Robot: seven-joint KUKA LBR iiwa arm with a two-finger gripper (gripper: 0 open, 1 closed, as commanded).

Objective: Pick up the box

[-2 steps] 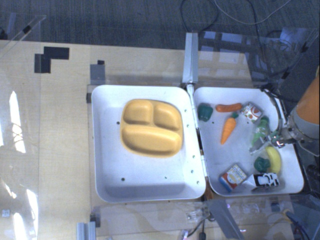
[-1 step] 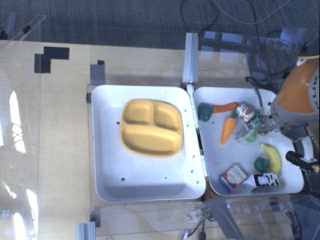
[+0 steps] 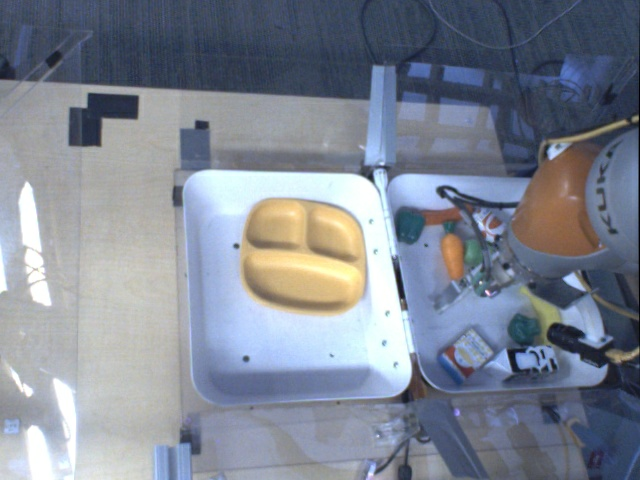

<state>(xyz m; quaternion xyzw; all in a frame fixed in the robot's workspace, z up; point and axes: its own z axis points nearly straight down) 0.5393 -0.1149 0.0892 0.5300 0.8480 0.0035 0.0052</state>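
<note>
The box (image 3: 468, 351) is small, with red, white and blue print, and lies flat near the front edge of the right bin (image 3: 430, 368). My gripper (image 3: 478, 280) hangs over the middle of that bin, behind the box and apart from it, close beside an orange carrot (image 3: 453, 255). Nothing shows in its grip. The arm's orange band (image 3: 560, 208) rises to the right and hides the bin's far right part.
The right bin also holds a green toy (image 3: 410, 225), a green and yellow piece (image 3: 530, 320) and a black-and-white toy car (image 3: 530, 360) just right of the box. A yellow divided tray (image 3: 302, 253) lies in the left bin (image 3: 215, 358).
</note>
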